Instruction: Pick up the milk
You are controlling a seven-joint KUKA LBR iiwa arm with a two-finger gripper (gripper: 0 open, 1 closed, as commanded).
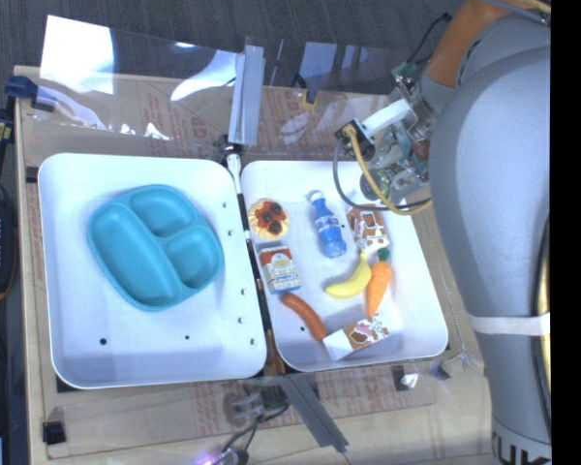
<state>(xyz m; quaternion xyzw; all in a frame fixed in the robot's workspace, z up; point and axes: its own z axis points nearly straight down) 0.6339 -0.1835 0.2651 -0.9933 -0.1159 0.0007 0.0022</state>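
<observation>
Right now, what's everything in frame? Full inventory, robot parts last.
white bins: 2, white, side by side on the bench
divided plate: 1, blue, left bin
pizza-like toy: 1, tan and red, right bin, upper left
water bottle: 1, blue, right bin, top centre
milk carton: 1, white and brown, right bin, right of the bottle
small box: 1, red, white and blue, right bin, left side
banana: 1, yellow, right bin, centre
carrot: 1, orange, beside the banana
sausage: 1, reddish, right bin, lower left
second carton: 1, white and brown, right bin, bottom
arm: 1, grey with orange band, right
end effector: 1, above the right bin's top right corner
</observation>
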